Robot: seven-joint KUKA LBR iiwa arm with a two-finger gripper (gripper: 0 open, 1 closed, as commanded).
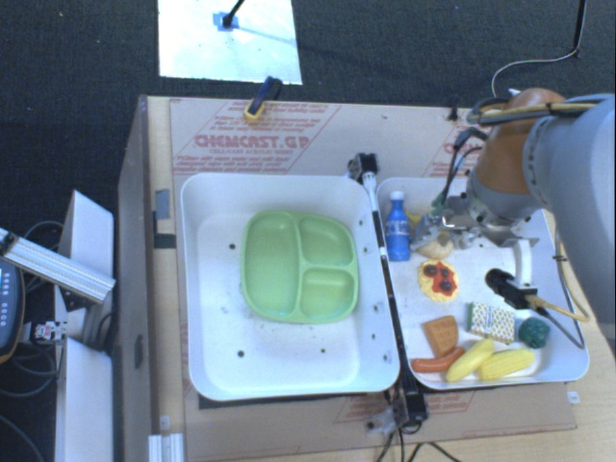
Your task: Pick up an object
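One gripper [435, 227] is hovering over the right bin [568, 354] near the blue bottle [397, 227], jaws seemingly unreadable, needing descent next.

I see a robotics laboratory here, not a home or a kitchen. My arm [553, 152] works at a bench [289, 133] covered by a protective sheet with printed red letters, and two white bins [207, 287] stand on it side by side. The food in the bins is only plastic toys [491, 359]. Loose cables [29, 354] lie on the dark carpet [77, 65] at the left, near a metal rail [53, 263].
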